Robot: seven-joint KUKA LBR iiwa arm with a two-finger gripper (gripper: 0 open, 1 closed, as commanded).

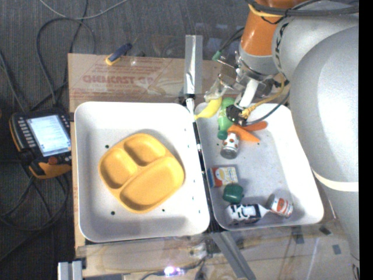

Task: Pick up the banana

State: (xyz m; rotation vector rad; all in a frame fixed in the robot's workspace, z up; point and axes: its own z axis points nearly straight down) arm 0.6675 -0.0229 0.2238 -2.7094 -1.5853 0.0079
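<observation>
Beside the pincer (228,101), one banana (210,108), perhaps touching.

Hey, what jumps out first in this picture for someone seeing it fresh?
A big yellow divided plate sits alone in the left bin. The grey arm's orange band hangs over the right bin's far corner, where the gripper meets a banana beside a carrot and small cans.

left bin (87,214) holds a yellow divided plate (141,171) (3 sections) — a tablet (42,134) lies well apart.
</observation>
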